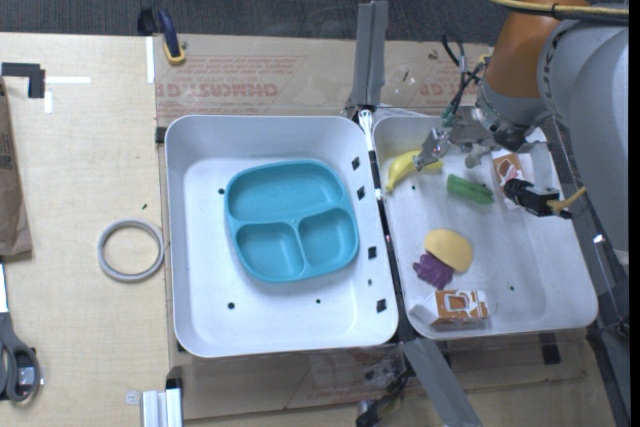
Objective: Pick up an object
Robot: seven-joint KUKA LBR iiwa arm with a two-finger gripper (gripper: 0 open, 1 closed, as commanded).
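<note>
A single camera was fixed above the bench [80, 165], looking down at a slant from moderate height; the gripper [437, 148] sat upper right, both bins stretching left and below it.

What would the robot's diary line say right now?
end effector: over right white bin, beside yellow toy banana | left white bin: blue plastic divided tray

Yellow banana [402, 167] lying curved at the right bin's [560, 300] upper left, beside a green piece [469, 188]
</note>
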